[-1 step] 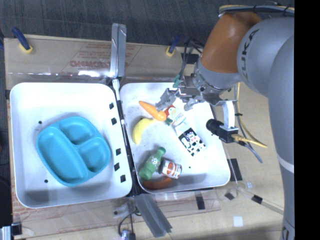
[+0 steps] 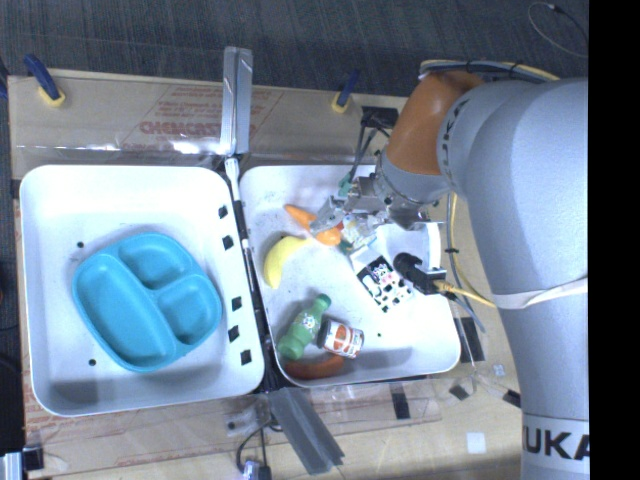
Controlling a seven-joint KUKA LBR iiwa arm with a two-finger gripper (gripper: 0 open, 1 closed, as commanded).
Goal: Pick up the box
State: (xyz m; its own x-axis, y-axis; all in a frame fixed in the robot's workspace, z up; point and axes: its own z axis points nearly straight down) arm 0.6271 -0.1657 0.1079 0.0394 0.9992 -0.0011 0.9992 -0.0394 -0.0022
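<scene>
Bins face you: left bin [image 2: 40, 268] holds a blue tray [image 2: 145, 298], right bin [image 2: 440, 353] banana [image 2: 281, 260], carrot [image 2: 300, 215], green bottle [image 2: 303, 328], can [image 2: 342, 340] and, beside the gripper [image 2: 352, 218], the box [image 2: 385, 282] lying diagonally, upper-left to lower-right.

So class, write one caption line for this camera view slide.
Arm's gripper low in the right bin by the carrot, banana, bottle and can; blue tray left.

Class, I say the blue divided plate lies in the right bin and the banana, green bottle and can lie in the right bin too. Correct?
Not quite. The camera view shows the blue divided plate in the left bin. The banana, green bottle and can do lie in the right bin.
</scene>
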